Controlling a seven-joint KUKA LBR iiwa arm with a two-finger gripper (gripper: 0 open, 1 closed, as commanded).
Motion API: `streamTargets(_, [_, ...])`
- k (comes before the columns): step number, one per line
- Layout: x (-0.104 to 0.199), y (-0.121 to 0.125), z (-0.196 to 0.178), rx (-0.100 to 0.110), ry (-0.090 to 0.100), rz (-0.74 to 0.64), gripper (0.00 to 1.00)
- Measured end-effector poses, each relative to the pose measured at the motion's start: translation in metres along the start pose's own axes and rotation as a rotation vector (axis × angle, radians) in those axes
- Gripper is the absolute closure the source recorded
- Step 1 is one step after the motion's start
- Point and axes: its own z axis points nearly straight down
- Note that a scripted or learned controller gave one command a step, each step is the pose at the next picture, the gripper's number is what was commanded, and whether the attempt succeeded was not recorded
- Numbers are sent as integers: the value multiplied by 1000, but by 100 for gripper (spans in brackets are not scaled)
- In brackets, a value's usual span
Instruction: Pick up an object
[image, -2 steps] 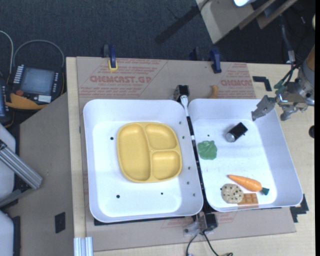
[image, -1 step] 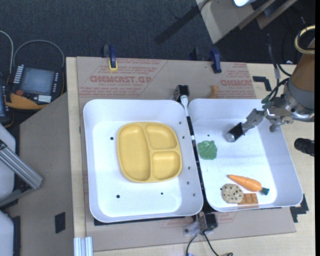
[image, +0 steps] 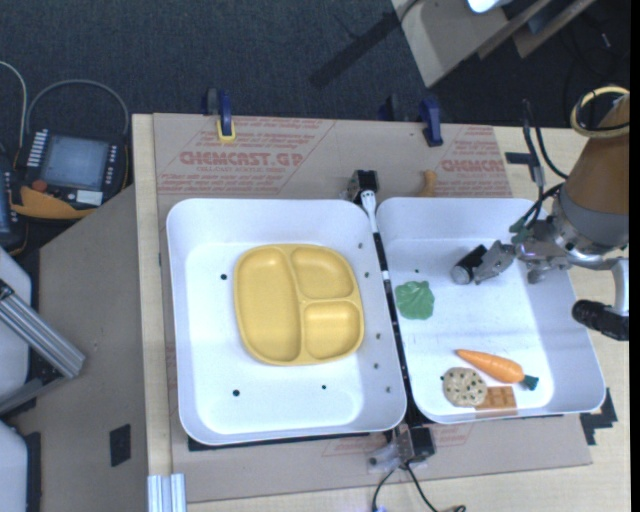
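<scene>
Leftmost, the yellow divided plate (image: 298, 302) sits mid-way in the left bin (image: 200, 400), out of the likely play. Across the divide, in the right bin (image: 560, 340), a green leafy piece (image: 413, 299) lies alone with bare floor around it, at 8 o'clock from the end effector (image: 497, 260) and nearest to it. The cookie (image: 461, 386), cracker (image: 497, 398) and carrot (image: 490, 365) crowd the 6 o'clock rim; the carrot's long axis runs 10 to 4 o'clock. Whether the end effector is released or clenched, I cannot tell.
</scene>
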Motion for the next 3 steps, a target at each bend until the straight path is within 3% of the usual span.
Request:
streamTargets(1, [7, 0, 62, 1, 1, -1, 0])
streamTargets(2, [6, 2, 47, -8, -3, 0, 100])
streamTargets(3, [-1, 2, -15, -14, -6, -1, 100])
